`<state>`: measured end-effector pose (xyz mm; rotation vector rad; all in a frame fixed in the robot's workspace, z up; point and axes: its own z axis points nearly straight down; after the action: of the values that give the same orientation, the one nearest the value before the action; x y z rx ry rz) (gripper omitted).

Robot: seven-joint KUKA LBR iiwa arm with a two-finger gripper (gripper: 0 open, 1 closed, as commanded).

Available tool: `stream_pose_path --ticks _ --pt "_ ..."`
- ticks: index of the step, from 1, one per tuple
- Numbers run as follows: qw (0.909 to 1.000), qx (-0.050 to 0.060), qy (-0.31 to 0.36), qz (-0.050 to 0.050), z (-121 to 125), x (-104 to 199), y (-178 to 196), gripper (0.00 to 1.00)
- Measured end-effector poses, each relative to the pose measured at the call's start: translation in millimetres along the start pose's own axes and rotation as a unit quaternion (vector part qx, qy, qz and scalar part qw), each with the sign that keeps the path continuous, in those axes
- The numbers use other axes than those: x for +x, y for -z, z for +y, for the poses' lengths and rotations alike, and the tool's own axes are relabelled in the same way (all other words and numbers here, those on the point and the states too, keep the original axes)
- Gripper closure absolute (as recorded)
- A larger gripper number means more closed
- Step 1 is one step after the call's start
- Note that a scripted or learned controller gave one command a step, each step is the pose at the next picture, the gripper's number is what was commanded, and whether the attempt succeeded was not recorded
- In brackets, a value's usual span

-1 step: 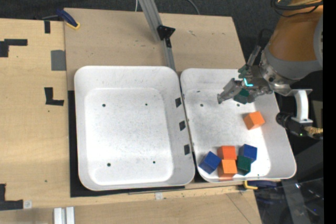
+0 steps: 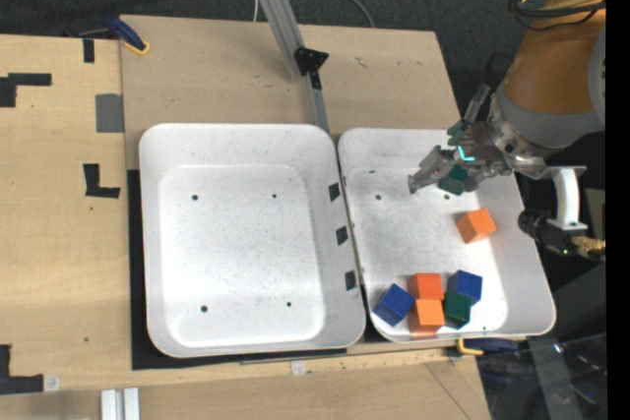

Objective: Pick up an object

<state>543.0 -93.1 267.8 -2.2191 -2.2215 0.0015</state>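
The gripper (image 2: 440,174) hangs over the upper part of the right bin (image 2: 366,211), with a dark green object (image 2: 456,178) between its fingers (seemingly a block, though partly hidden); the fingers are closed on it. An orange cube (image 2: 476,225) lies alone just below. Along the bin's near edge cluster a blue block (image 2: 395,303), two orange blocks (image 2: 428,300), a green block (image 2: 457,310) and another blue block (image 2: 467,285). The left bin (image 2: 157,211) adjoins it. No writing is legible.

Two bins (image 2: 157,148), six blocks (image 2: 476,225)
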Motion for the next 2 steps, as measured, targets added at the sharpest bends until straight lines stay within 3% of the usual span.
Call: stream_pose_path --ticks 2 --pt "1.0 0.003 -0.001 0.0 -7.4 -8.2 -92.3 0.0"
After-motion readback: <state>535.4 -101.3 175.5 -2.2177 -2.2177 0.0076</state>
